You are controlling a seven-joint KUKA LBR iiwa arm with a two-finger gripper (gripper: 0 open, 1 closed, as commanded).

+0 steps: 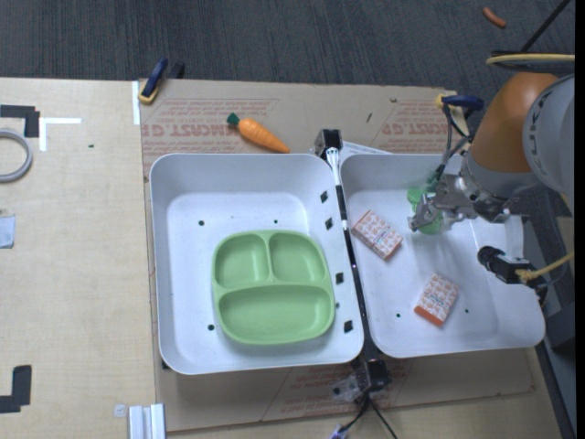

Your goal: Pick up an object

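Over the right bin's far half, my gripper is down low beside a small green object, which sits close to the far wall, roughly mid-width. From this angle I honestly can't tell how my grip is set, or whether anything is actually in it, so I'm not calling that a grab.

What matters for the next move: the green thing is touching or just beside my tip, on the side toward the far wall and a hair toward the divider between the bins. It's too small and too covered by me to read any long axis.

Other candidates in the same bin: an orange-and-white packet lying near the divider, long axis slanted from the far-left toward the near-right, just left of me. A second packet sits toward the near edge, tilted the other way, well apart from the first.

My guess is the green one is the target, since it's nearest. The left bin has a green divided plate, not my problem right now.
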